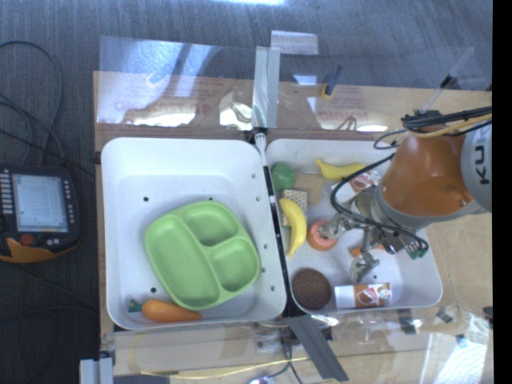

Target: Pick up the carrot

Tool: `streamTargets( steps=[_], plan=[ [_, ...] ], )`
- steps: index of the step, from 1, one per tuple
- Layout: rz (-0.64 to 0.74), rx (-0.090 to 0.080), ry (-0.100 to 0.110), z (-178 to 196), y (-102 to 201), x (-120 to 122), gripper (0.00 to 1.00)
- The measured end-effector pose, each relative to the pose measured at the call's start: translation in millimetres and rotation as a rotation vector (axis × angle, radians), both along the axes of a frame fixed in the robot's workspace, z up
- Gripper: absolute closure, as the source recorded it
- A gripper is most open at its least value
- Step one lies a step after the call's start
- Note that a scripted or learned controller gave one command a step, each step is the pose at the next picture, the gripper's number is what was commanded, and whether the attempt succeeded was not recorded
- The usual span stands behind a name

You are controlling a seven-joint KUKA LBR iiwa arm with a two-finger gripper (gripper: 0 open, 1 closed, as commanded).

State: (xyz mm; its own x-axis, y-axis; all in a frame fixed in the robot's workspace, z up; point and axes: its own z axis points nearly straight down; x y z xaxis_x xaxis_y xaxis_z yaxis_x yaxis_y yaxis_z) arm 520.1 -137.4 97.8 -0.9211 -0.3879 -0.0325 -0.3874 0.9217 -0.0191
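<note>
orange carrot [166, 311] lay well apart from the jaws, across the divider.
jaws' [366, 264] state could not be told; they needed to cross over the green plate [202, 253] and align along the carrot.

The light wooden surface [480, 238] carries two shallow white plastic bins placed side by side, their inner rims touching. The left bin [128, 182] and the right bin [428, 282] rest directly on it. Clear plastic sheeting [184, 94] lies along the far edge, behind both bins.
</note>
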Motion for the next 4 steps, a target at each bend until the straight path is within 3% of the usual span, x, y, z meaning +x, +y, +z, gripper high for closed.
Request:
streamTargets(
  steps=[1, 2, 3, 4],
  plan=[
    [0.15, -0.006, 0.003, 0, -59, 55, 0.0],
    [-0.057, -0.005, -0.015, 3, -42, -10, 0.0],
    [-0.078, -0.002, 0.004, 0, -31, 25, 0.0],
    [-0.18, 0.006, 0.004, -1, -83, 42, 0.0]
  ],
)
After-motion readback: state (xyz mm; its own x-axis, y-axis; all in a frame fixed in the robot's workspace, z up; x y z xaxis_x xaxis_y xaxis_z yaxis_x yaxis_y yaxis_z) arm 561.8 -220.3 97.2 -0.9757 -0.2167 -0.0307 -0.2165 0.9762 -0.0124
